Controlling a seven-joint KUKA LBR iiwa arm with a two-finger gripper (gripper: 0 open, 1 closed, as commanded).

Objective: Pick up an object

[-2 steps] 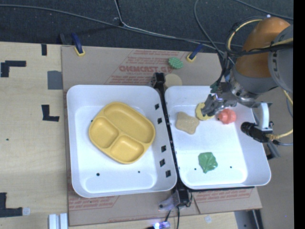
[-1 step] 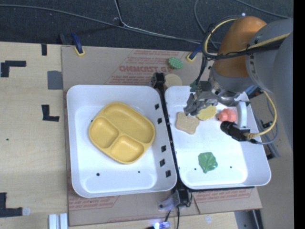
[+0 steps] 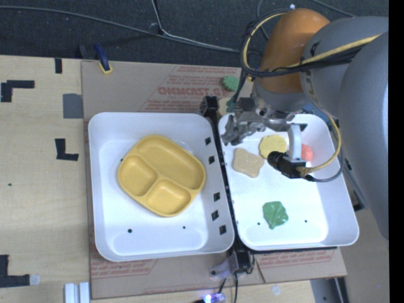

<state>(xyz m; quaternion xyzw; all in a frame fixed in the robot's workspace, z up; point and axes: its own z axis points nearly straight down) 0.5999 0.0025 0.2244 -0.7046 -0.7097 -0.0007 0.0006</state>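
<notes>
The gripper [image 3: 238, 133], its grip state impossible to tell, hovers by the tan bread-shaped toy [image 3: 247, 163], likely light, stiff, best pinched across its edges.

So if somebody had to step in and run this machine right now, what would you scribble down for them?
Gripper: low over the upper-left corner of the right bin; nothing seen held.
Right bin: tan bread-shaped piece just below the gripper, yellow round piece beside it, small red piece to its right, green leafy piece lower down.
Left bin: yellow divided plate.
A green item lies outside the bins on the cardboard.
Done: nothing picked yet.
Left: grasp and lift one object, probably the tan piece, being nearest.
</notes>
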